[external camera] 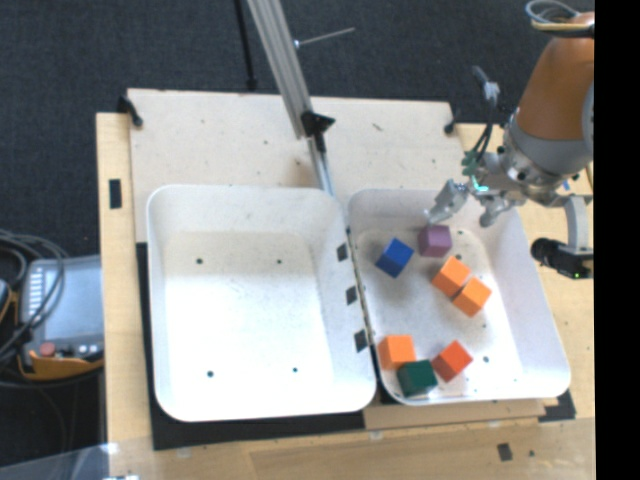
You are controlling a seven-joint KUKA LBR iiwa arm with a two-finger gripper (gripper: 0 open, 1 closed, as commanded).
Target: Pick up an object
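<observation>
My gripper [468,206] hangs over the far edge of the right bin [535,308], its two fingers spread open with nothing between them. A purple cube [435,240] lies just below the left finger, apart from it. A blue cube [395,258] sits to its left. Two orange blocks [461,284] touch each other near the bin's middle. At the near end lie an orange cube [398,350], a green cube [417,377] and a red-orange cube [453,360].
The left bin [170,228] stands beside the right one, sharing a divider edge. A slanted metal bar [285,63] rises from the back of the bench. A grey device with cables [55,313] sits off the bench at the left.
</observation>
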